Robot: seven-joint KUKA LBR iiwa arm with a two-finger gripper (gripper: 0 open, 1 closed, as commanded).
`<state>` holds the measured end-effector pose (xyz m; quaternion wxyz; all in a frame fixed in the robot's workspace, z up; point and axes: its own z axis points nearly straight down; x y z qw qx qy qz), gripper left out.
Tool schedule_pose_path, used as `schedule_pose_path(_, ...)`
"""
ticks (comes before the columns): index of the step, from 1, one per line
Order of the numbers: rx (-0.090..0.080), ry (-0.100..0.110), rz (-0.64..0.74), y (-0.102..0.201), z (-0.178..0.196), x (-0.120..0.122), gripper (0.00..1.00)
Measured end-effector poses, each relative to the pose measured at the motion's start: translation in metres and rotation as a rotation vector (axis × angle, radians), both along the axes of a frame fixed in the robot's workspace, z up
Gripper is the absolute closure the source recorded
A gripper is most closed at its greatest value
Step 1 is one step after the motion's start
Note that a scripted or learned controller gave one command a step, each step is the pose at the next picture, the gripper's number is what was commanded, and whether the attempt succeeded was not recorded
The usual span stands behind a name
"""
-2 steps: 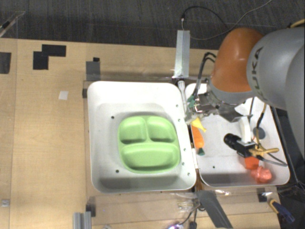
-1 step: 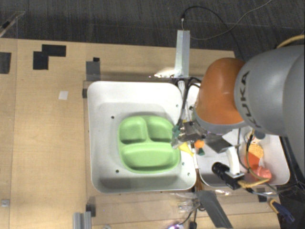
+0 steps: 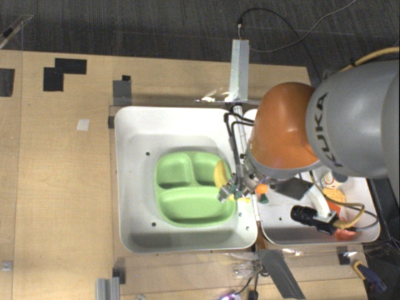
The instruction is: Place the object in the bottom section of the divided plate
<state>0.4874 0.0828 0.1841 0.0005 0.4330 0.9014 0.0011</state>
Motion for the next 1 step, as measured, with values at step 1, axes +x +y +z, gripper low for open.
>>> schedule_pose_path(1, 0.0, 0.0, 0.0, 0.0, 0.0001, 0.0001, 0.0)
